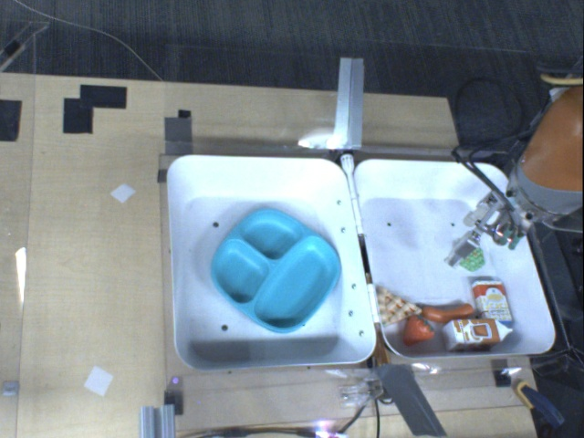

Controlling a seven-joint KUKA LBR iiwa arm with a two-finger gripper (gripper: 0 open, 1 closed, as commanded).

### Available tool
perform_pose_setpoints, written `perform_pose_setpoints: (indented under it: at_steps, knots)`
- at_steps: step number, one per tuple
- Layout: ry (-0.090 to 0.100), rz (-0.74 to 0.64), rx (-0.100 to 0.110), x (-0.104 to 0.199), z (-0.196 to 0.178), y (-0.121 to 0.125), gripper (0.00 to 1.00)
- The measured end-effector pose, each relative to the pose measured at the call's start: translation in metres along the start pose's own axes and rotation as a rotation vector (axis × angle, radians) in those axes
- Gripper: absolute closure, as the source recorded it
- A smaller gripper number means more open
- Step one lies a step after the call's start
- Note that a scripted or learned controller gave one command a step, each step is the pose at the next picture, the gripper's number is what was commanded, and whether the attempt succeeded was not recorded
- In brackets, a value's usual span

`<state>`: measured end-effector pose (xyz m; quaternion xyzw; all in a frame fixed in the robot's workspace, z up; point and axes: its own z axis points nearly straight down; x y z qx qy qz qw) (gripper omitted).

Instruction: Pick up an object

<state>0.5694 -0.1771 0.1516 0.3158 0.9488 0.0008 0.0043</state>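
Observation:
My gripper hangs over the right part of the right bin, reaching in from the right. A small green object sits at its tips, pinched between the fingers. Along the bin's front edge lie a waffle-patterned piece, a red round fruit, an orange-red sausage and two small cartons.
A blue divided plate fills the middle of the left bin. A metal post stands behind the wall between the bins. Black cables loop at the back right.

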Motion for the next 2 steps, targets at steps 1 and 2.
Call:
perform_pose_setpoints:
  at_steps: [1, 2]
  knots:
    - [0.002, 0.155, 0.001, 0.035, 0.045, -0.006, 0.0]
    - [-0.002, 0.039, 0.0, 0.017, -0.087, -0.026, 0.0]
